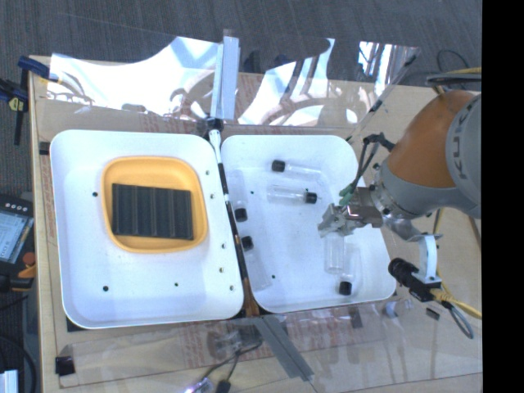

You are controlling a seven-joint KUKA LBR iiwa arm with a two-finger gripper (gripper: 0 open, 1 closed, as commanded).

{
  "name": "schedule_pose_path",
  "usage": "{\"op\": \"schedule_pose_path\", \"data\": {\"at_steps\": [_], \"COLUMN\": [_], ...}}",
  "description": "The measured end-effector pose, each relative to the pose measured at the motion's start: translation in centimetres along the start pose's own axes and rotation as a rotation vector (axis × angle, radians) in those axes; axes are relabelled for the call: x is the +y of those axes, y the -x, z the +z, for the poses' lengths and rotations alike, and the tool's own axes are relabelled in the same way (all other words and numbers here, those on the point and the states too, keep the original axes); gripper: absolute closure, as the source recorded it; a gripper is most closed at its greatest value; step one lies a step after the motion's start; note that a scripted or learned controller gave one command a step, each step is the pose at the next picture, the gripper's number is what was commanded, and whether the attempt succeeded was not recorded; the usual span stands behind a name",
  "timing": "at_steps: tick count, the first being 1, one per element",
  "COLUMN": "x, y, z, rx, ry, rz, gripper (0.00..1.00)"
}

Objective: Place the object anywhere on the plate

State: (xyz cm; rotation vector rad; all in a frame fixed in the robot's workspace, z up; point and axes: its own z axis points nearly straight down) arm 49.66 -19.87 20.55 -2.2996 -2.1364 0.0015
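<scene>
my arm (438, 158) is cut off by the right edge, so only the orange band and part of the grey body show. my gripper (334, 221) is small and blurred over the right bin (270, 293); i cannot tell how it stands or whether anything is in it. the clear vials (295, 195) nearly vanish against the white, their outlines hard to trace. a device (12, 236) at the left edge is cropped.

A: Bright and even light, with strong glare on the crinkled reflective sheet (270, 76) behind the two shallow white plastic bins (74, 219).

B: Shadows beside the bins are faint. The clear tubes (299, 195) in the right one wash out, perhaps from overexposure; detail is soft.
</scene>
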Motion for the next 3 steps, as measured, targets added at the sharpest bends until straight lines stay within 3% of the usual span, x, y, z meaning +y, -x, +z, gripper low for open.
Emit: {"op": "schedule_pose_path", "data": {"at_steps": [1,2,3], "x": [5.7,9.4,9.4], "y": [-5.3,-9.5,-9.5], "z": [-0.2,0.3,0.3], "rx": [0.000,-0.001,-0.001], "ry": [0.000,0.000,0.000], "rz": [-0.134,-0.207,-0.208], "gripper": [1.00,1.00,0.00]}}
